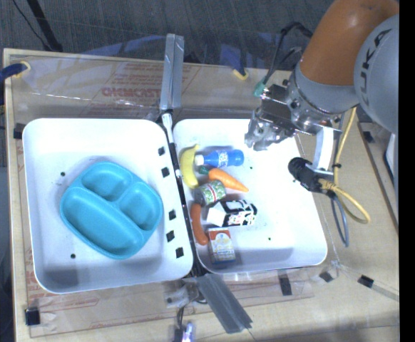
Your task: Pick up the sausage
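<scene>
Gripper [262, 138] empty, above right bin [293, 244]

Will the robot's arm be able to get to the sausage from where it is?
Probably yes. The sausage lies uncovered from above, but it sits tight against the bin wall, with the carton beside it, so gripping may be awkward.

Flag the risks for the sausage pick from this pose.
1. The sausage lies along the right bin's left wall, leaving little room for a finger on that side.
2. The carton and cow toy crowd it; a descent could snag them.
3. The gripper sits far from it, above the bottle.
</scene>
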{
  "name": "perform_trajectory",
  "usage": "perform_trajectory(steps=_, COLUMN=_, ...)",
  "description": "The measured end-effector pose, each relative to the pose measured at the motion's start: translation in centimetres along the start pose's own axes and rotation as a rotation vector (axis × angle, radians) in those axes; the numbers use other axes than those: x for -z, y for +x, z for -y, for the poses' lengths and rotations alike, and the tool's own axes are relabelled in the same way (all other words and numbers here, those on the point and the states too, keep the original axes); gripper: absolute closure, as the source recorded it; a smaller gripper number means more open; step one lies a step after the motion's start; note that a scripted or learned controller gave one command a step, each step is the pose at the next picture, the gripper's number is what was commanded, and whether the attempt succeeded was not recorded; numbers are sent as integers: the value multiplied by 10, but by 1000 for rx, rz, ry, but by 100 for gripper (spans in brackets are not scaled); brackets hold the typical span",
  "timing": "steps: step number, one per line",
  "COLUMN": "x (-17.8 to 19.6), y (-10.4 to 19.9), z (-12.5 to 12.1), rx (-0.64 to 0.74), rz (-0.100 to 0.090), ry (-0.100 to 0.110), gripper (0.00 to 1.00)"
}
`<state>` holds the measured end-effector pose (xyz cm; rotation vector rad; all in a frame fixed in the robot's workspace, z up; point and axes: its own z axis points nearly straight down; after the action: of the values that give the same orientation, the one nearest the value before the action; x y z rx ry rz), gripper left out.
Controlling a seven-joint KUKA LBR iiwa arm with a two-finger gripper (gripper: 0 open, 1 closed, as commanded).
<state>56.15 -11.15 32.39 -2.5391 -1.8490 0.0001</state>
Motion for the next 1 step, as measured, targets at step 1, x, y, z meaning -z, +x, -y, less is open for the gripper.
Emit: perform_trajectory(steps=1, x=3, y=34, z=11, rx=-13, rz=0, ry=3, gripper=100)
